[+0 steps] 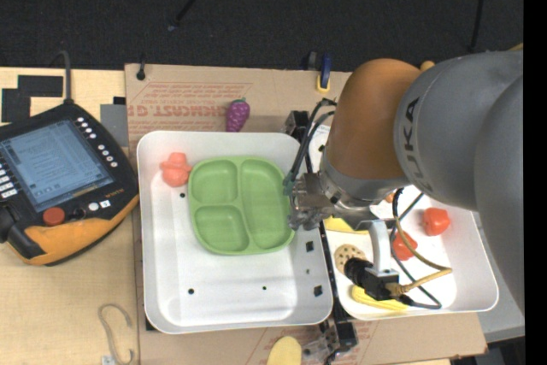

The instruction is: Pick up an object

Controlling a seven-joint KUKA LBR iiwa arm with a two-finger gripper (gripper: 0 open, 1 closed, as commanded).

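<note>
A green divided plate [238, 205] lies in the left bin [222, 295], with a pink toy [174, 169] beside its upper left corner. The right bin [470, 286] holds an orange-red piece [435, 220], a second orange piece [403, 248], a yellow piece [340, 225], a round cookie-like disc [347, 256] and a yellow banana-like thing [369, 297]. My gripper [301, 209] hangs below the big grey arm at the wall between the two bins, right by the plate's right edge. Nothing shows in its grasp.
A purple grape-like toy [238, 113] rests on the cardboard behind the left bin. A teach pendant [60, 171] sits on the bench at left. A yellow object [285, 350] lies in front of the bins. The arm covers much of the right bin.
</note>
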